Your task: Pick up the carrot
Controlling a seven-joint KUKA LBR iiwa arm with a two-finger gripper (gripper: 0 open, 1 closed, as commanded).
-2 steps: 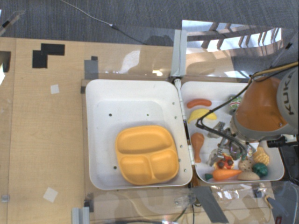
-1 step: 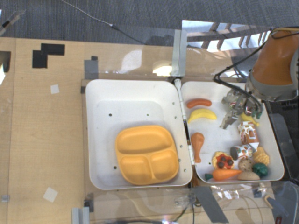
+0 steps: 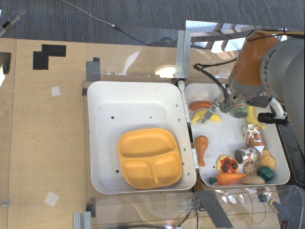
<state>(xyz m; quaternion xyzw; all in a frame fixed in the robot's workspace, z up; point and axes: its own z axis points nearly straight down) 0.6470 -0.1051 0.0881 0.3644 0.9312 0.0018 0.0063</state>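
Observation:
The carrot point(image 3: 232, 178) is orange with a green stub at its left end. It lies flat along the front wall of the right bin point(image 3: 286, 175), between a small round toy with red pieces point(image 3: 228, 164) and a brown potato-like toy point(image 3: 254, 179). My gripper point(image 3: 209, 114) hangs over the back left part of that bin, just above a yellow toy point(image 3: 212, 117) and close to a red sausage point(image 3: 201, 105). It is well behind the carrot and nothing shows in its grasp.
A yellow divided plate point(image 3: 150, 157) lies in the left bin point(image 3: 100, 128). The right bin also holds a drumstick point(image 3: 202, 148), a green-topped can point(image 3: 239, 110), a small carton point(image 3: 254, 137), corn point(image 3: 266, 159) and a green toy point(image 3: 266, 173). The arm point(image 3: 257, 61) crosses the back right.

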